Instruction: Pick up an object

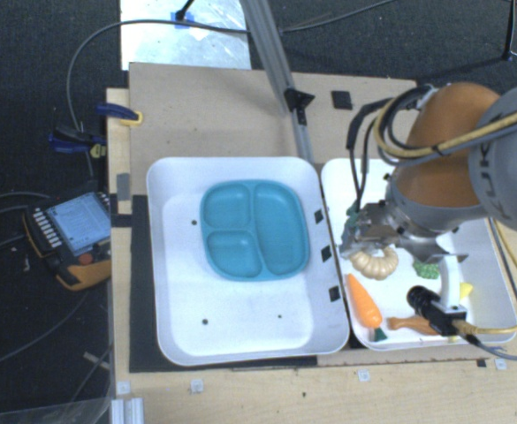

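Beige ring [375, 263] is the thing nearest to the jaws. It lies in the right bin [481, 246], just beyond the thick end of the orange carrot [364, 300], very close to it; whether the two touch, I cannot tell. The ring is pale tan, almost cream, with a ribbed, rounded body that curves around a small darker hollow in its middle, a little like a small baked roll. Its far edge is covered by the metal parts of the wrist.

The jaws stand directly over that far edge, on the side of the ring away from the carrot. Whether they are open or closed I cannot tell, and the ring is not seen between them. The grey arm [452, 166] with its orange band rises to the right of the carrot and beyond it.

A small green piece [428, 270] lies to the right of the carrot, near the ring. A flat brownish piece [406, 324] lies to the right of the carrot's thin tip. To the left of the carrot is the left bin [240, 316], which holds a blue divided plate [256, 230]. Both bins rest on the brown table [214, 104].
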`<state>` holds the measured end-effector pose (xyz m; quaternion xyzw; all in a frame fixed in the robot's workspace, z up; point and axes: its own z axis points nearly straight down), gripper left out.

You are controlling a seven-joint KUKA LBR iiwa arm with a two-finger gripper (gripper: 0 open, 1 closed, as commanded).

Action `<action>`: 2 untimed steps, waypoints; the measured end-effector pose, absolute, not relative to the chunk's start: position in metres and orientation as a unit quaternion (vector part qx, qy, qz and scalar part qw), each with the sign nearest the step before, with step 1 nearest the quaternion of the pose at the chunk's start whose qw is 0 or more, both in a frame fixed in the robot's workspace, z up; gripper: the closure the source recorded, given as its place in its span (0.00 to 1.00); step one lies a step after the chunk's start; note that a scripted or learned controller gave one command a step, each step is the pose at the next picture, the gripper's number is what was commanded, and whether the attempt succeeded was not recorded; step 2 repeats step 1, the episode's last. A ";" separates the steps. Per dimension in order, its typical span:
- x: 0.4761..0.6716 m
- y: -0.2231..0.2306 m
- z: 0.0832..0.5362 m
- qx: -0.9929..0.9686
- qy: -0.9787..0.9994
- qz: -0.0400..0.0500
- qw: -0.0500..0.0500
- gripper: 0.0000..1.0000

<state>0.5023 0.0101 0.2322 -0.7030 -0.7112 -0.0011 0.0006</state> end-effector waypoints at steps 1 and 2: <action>0.495 0.064 0.222 -0.703 -0.711 -0.001 0.001 1.00; 0.495 0.064 0.222 -0.703 -0.711 -0.001 0.001 1.00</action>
